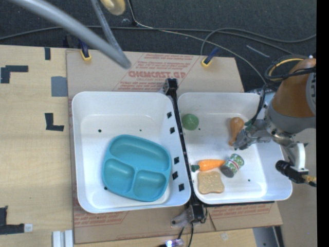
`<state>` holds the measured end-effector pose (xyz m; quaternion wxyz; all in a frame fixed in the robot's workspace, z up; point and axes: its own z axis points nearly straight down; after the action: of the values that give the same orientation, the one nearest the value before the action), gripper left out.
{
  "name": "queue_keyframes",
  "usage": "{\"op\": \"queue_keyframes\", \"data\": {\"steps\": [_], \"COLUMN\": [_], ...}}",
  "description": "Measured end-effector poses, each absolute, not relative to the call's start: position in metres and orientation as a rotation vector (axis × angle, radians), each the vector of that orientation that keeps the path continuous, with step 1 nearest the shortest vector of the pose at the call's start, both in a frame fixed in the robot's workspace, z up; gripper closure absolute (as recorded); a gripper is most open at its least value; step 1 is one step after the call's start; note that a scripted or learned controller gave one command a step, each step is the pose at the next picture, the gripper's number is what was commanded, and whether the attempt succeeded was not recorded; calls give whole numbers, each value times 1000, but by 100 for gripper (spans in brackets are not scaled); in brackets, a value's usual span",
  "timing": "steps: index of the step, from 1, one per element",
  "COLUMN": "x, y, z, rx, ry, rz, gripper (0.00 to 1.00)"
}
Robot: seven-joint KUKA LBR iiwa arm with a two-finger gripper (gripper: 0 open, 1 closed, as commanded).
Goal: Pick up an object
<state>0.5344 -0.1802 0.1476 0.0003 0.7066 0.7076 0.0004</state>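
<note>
**Crowded corner, easy to miss**

In the right bin [257, 104], the claw [241, 143] hangs low just beside a tan, rounded lump [236, 126] and above a small can [233, 164] lying on its side (whether the claw is open or closed cannot be told at this slant). The risk, as I judge it: the smooth cylinder rolls away under a glancing touch, or the claw nudges the lump instead. An orange carrot [212, 164] and a flat bread slice [210, 182] lie near; a green ball [190, 121] sits well apart. The left bin [82, 138] holds a glossy blue divided tray [136, 168].
</note>
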Motion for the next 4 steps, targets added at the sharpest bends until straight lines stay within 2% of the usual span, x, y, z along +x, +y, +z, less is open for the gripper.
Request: {"op": "queue_keyframes", "data": {"steps": [2, 4], "x": [540, 578], "y": [-189, -90], "z": [258, 227], "rx": [2216, 2216], "ry": [2220, 2229], "rz": [3, -2], "gripper": [100, 100]}}
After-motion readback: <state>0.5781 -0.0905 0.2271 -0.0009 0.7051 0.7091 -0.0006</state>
